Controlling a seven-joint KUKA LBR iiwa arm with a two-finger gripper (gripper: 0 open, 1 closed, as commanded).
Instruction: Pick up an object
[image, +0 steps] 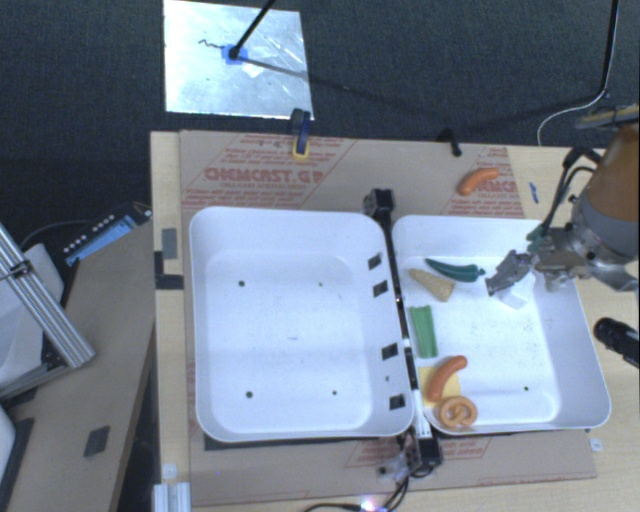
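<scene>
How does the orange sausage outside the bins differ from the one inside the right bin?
The outer sausage lies on the cardboard beyond the right bin, alone. The inner sausage lies near the bin's front left corner, resting against a yellow piece and close to a pretzel. Both are orange, similarly sized and tilted alike.

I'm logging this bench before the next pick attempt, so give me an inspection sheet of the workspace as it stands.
Surface: bench board bearing left bin and right bin, side by side.
Job's things: in the right bin, dark green pepper, pale wedge, green strip, orange sausage, pretzel at the near corner.
Clutter: another orange sausage on the board behind the right bin; yellow and blue clamp.
Grippers: gripper over the right bin, right of the pepper, nothing between its fingers.
Cables: white cable at upper right; wires by the near edge.
Surroundings: dark carpet, shiny sheet.
</scene>
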